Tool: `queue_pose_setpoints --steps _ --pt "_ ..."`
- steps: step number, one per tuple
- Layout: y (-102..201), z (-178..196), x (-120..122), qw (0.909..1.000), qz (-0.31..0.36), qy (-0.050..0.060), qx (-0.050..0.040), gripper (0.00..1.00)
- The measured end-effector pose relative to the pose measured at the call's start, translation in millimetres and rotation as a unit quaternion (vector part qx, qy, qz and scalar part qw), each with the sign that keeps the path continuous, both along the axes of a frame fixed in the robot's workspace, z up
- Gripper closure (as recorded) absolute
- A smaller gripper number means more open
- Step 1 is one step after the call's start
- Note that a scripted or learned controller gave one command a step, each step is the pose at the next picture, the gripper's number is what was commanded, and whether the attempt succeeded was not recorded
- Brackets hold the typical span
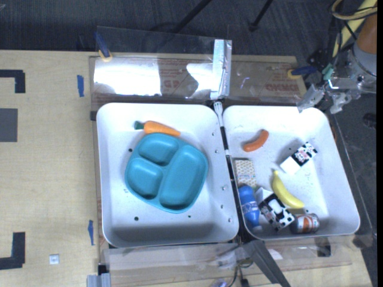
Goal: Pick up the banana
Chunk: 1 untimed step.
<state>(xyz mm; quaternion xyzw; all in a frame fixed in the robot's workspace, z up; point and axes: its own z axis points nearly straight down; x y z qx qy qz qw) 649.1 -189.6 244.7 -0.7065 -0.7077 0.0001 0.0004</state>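
Lying between a white box (293, 164) and black-and-white carton (276, 211), the banana (286, 190); tool (326, 94) state unclear.

At the upper right of the frame, the arm (366, 46) shows a rounded grey body with an orange patch at the edge. Yellow cable (353, 5) loops above it. Its gripper (323, 94) end is pale metal with small teal and blue fittings.
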Motion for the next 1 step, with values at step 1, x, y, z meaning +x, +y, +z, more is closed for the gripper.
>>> queue_pose_setpoints --steps 1 --pt "22.5 -78.1 -83.4 0.9950 -0.100 0.001 0.0001 0.00"
